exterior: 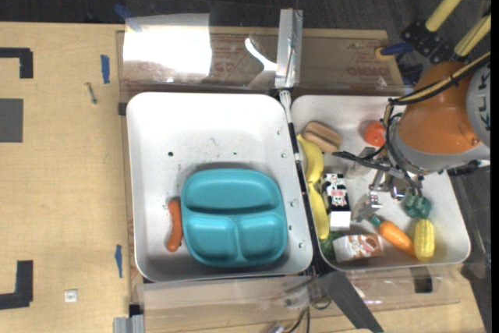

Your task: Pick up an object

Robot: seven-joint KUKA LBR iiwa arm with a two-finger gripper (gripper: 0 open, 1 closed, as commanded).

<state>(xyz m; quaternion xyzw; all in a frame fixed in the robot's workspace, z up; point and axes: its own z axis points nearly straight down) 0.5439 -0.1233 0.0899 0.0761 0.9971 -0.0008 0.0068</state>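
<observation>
From my seat I see the arm point(444, 121) reaching in from the right over the right bin point(460, 246), its orange band sitting above the wrist. The hand point(380, 195) hangs low among the toys in that bin, but its metal parts blur into the clutter and I cannot tell how it is set, nor whether it has anything. Just beside it to the left lies a small black-and-white block point(336, 191), and below it a carrot point(394, 235) rests at a slant, with a yellow corn cob point(424, 238) just to the carrot's right. A small green piece point(418, 206) sits near the hand on its right side. A banana point(314, 183) runs along the bin's left wall, a hot dog bun point(322, 135) lies above it, and a red-orange ball point(373, 134) sits close to the arm's base. Near the front wall there is a white packet with red print point(357, 246). In the left bin point(156, 129) a teal divided tray point(233, 217) lies flat, with an orange sausage-shaped toy point(174, 224) touching its left edge. Both bins rest on the desk point(54, 168).
</observation>
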